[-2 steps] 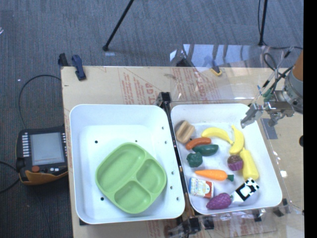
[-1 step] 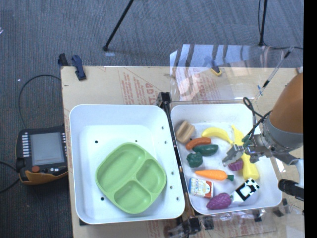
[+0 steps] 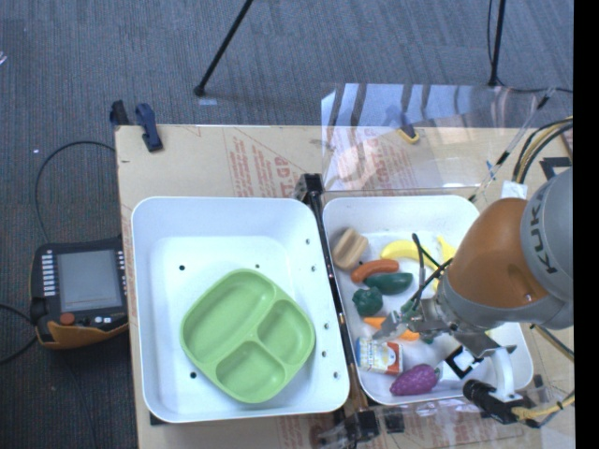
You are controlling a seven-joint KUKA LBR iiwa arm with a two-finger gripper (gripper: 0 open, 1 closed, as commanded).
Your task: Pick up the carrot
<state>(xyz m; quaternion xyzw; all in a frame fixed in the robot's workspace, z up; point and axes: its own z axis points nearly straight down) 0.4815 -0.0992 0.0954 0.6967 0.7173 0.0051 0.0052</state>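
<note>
Carrot [image 3: 378, 323] lies in the right bin [image 3: 487, 215], a small orange sliver just under the dark green pepper [image 3: 366, 300] and just left of the gripper [image 3: 408, 322]; much of it is hidden by the gripper's metal, so its full length cannot be read.

Largest in view, the arm [image 3: 510, 267] covers the bin's right half and whatever lies under it. The left bin [image 3: 150, 251] holds a green tray [image 3: 247, 335] with three compartments, tilted, with bare white floor around it. The gripper sits low among the food; whether its jaws are wide or narrow cannot be told.

The banana [image 3: 404, 249] is partly cut off by cables. A sausage [image 3: 374, 269] rests on a cucumber [image 3: 391, 282]. The bread [image 3: 350, 246] sits near the bin's left wall. A carton [image 3: 378, 354] and purple grapes [image 3: 414, 379] crowd the near wall, leaving little open floor around the carrot.
</note>
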